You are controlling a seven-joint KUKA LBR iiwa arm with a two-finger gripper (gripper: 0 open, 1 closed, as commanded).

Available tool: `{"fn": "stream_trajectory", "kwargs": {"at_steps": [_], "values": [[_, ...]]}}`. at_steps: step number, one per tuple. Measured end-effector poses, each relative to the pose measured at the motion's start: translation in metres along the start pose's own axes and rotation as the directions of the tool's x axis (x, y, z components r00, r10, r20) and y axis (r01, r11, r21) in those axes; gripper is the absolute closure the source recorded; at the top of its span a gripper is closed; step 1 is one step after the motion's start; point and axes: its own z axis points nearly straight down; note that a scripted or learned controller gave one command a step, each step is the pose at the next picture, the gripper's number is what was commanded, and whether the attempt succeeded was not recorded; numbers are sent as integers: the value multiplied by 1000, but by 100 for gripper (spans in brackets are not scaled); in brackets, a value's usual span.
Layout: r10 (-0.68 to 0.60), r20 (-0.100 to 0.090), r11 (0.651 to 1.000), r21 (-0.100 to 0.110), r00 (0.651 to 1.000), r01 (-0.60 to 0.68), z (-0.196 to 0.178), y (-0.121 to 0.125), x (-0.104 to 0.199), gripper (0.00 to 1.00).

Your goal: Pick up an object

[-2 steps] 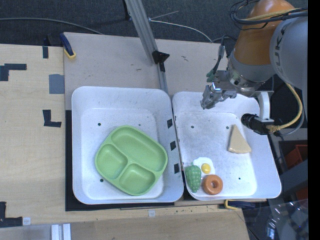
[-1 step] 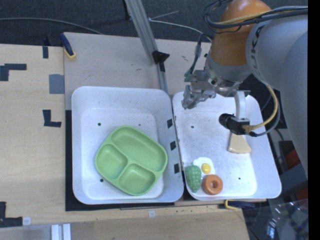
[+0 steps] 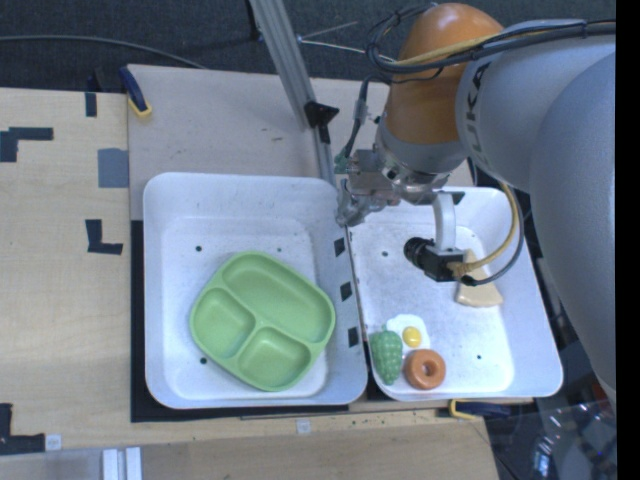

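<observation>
The tool [image 3: 350,211] is hovering over the right bin's [image 3: 520,368] left wall; I cannot tell its state. The doughnut [image 3: 426,369] is lying near the front; approaching straight down should avoid the fried egg [image 3: 408,331].

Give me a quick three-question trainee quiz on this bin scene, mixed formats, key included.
1. True or false: the green tray lies in the right bin.
2. Which item sits beside the donut? A) green toy B) blue marker C) spoon
3. Fill in: the fried egg lies just ____ the donut in the image.

Key: 1 false, it lies in the left bin; 2 A; 3 above.
</observation>
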Motion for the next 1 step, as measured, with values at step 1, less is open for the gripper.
{"fn": "stream_trajectory", "kwargs": {"at_steps": [1], "values": [[0,0,1000,1,1000,0,11,-2,45,100]]}}
